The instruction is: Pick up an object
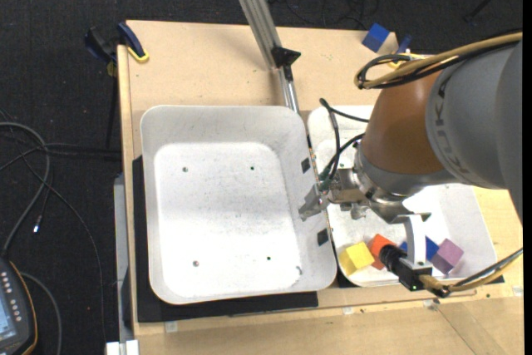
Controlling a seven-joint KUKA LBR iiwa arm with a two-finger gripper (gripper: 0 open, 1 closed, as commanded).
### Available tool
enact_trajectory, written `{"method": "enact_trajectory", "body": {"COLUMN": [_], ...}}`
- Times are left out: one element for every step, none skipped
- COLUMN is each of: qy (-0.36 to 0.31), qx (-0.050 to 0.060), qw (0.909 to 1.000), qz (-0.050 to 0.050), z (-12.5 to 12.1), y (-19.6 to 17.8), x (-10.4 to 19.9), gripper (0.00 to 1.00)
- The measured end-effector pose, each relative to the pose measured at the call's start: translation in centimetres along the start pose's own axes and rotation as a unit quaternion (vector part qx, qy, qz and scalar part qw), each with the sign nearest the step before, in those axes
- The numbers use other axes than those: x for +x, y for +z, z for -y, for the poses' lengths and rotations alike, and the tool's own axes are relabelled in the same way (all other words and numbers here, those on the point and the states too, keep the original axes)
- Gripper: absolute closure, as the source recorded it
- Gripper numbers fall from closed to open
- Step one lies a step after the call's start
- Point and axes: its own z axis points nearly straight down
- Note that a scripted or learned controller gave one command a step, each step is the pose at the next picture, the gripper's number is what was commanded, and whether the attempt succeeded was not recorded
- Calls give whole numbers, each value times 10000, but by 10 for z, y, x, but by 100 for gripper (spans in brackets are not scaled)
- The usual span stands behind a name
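Gripper [320, 202] hovered over the right bin [465, 208], its opening indeterminable. Yellow block [356, 258] lay nearest, at five o'clock.

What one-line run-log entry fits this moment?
arm over right bin | gripper near its inner wall | yellow block, orange block, purple block lie there | pick pending

Four small objects are lying along the near edge of the right bin [467, 212]. A yellow block [356, 258] is sitting leftmost, with an orange piece [381, 247] just beside it. A blue piece [415, 248] and a purple block [449, 255] are following rightward.
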Motion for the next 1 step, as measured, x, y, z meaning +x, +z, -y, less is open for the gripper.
{"method": "enact_trajectory", "body": {"qy": [3], "qx": [4], "qw": [10000], "qz": [2], "z": [0], "y": [0], "x": [45], "gripper": [0]}}
